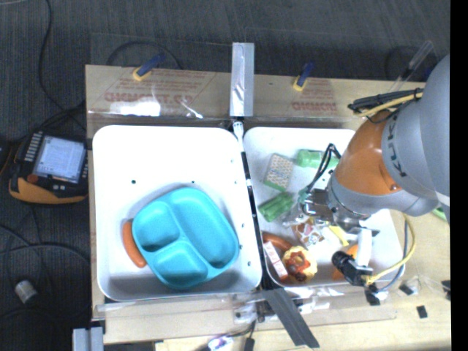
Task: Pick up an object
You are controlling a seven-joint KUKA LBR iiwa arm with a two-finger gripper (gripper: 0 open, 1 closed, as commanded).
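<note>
The two bins (110, 152) are white. In the left one lies a turquoise tray (186, 236), and an orange sausage (131, 243) peeks out at its 9 o'clock side. In the right bin, a beige card (278, 170) speckled with small dots sits at 11 o'clock, a bright green packet (311, 157) at 12 and a darker green piece (276, 207) at 9. At 6 o'clock lies a red and yellow jumble (296, 262). The arm (409, 152) is grey with an orange band. The bench (168, 90) is tan with faded red print, carrying clips (146, 67) of yellow and blue. The floor (58, 42) is dark grey carpet.
</note>
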